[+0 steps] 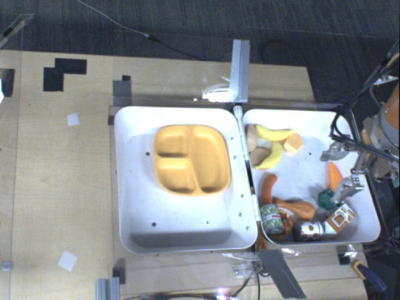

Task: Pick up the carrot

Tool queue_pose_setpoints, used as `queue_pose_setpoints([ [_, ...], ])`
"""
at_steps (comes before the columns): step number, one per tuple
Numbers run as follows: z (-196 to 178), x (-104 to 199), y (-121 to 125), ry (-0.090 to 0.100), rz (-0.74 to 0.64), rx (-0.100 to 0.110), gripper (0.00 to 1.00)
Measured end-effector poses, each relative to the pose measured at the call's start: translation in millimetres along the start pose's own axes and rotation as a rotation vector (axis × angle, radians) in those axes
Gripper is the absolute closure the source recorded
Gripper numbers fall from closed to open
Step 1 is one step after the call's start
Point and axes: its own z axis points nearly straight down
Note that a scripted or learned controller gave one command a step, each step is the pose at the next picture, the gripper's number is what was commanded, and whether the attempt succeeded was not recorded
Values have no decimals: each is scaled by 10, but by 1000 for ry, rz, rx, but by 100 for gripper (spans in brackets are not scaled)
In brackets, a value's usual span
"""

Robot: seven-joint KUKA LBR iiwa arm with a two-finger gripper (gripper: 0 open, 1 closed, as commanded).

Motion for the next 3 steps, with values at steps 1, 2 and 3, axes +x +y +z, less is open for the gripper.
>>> queue_pose_setpoints([
  [1,1279,-135,-333,7,192,-1,0],
  [2,1716,-343,-325,-13,249,3,0],
  [3,1882,-625,-272,-3,615,0,0],
])
